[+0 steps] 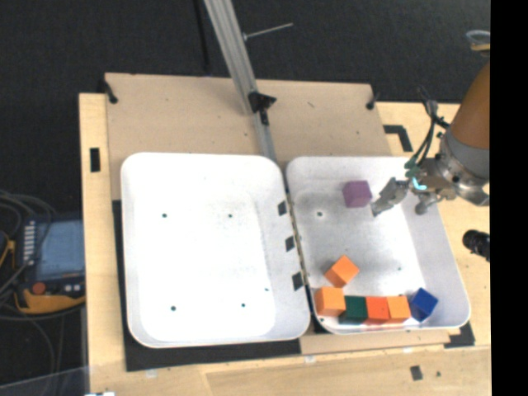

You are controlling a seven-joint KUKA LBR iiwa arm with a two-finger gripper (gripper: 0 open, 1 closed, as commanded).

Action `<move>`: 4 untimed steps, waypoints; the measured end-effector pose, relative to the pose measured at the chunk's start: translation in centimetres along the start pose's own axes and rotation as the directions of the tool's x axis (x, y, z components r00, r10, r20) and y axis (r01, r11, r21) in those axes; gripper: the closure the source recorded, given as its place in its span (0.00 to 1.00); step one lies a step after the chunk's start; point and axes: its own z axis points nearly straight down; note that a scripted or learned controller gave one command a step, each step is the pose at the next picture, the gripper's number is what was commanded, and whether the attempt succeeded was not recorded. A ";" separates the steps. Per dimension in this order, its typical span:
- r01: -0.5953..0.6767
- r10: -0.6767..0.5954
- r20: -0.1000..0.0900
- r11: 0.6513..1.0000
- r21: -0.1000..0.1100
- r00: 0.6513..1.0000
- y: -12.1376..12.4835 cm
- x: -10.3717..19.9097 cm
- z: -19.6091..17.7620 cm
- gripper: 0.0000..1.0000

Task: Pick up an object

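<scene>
Gripper (404, 196) hangs over the far right part of the right bin (375, 312), its two fingers spread open with nothing between them. One finger (384, 198) angles down-left toward the bin floor; the other sits nearer the bin's right wall. Grey wrist and orange band of the arm (470, 130) enter from the right edge.

Near to far:

- Near rim of the right bin: a row of blocks packed against the front wall. From left, orange block (331, 300), green block (355, 308), a red-orange block (378, 308), a lighter orange block (398, 307), then blue block (423, 303) at the right end, turned slightly. All well apart from the gripper.
- Just behind the row: one tilted orange cube (343, 270), standing alone, near the left orange block.
- Far part of the right bin: purple block (356, 193), lying flat on the bin floor, just to the left of the gripper's left finger, close but apart from it. Nearest object to the gripper.
- Left bin (132, 221): white floor with a few dark specks.
- Behind the bins: tan board of the surface (181, 114), and a slanted metal rail (231, 48) running from the top of the view down to the gap between the bins.
- Off the left edge of the surface: a handheld pendant with blue screen (54, 254) and cables.
</scene>
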 end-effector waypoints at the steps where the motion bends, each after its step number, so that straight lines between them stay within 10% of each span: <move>1: -0.001 0.001 0.001 1.000 -0.005 1.000 0.1 0.0 -0.2 0.00; 4: -0.005 0.005 0.004 1.000 -0.007 1.000 0.6 0.2 15.0 0.00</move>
